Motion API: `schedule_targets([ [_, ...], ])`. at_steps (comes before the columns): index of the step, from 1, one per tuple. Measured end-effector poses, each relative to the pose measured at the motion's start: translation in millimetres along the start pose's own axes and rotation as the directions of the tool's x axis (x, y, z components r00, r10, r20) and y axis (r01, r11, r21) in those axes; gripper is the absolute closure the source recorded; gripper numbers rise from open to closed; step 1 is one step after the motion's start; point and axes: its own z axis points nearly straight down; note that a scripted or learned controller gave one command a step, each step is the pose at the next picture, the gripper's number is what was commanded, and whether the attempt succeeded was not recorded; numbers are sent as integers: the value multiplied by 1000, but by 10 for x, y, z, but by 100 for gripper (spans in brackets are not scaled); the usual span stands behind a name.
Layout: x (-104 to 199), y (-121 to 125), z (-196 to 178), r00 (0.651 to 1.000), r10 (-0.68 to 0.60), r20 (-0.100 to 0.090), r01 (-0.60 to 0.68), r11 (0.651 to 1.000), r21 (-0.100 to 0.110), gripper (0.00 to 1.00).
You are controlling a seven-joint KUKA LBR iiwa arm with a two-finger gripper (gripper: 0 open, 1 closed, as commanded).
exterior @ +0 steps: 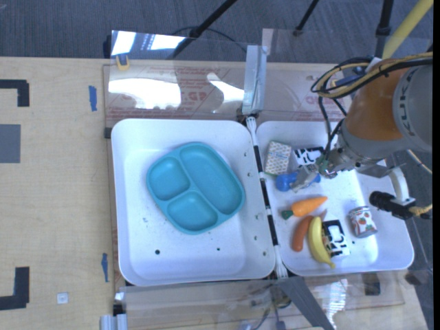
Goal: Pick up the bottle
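Observation:
The bottle [290,181] lies on its side in the right bin [385,253], near that bin's left wall. Its blue cap end points left and its paler body runs right. My gripper [320,170] is low over the body's right end, right at the bottle or touching it. The grey wrist with its orange band [375,112] hangs above and to the right and hides part of the bin's back.
The right bin also holds a patterned packet [278,157], a black-and-white tag [309,155], two carrots [307,206], a banana [318,241], a small can [361,221] and a black-and-white card [335,238]. In the left bin [137,253] sits a blue divided plate [195,186].

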Motion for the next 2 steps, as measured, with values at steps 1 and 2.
schedule_targets([
  [1,-441,358,314,999,-36,-5,36,999,15,0],
  [2,-650,456,310,979,-198,-41,200,978,61,0],
])
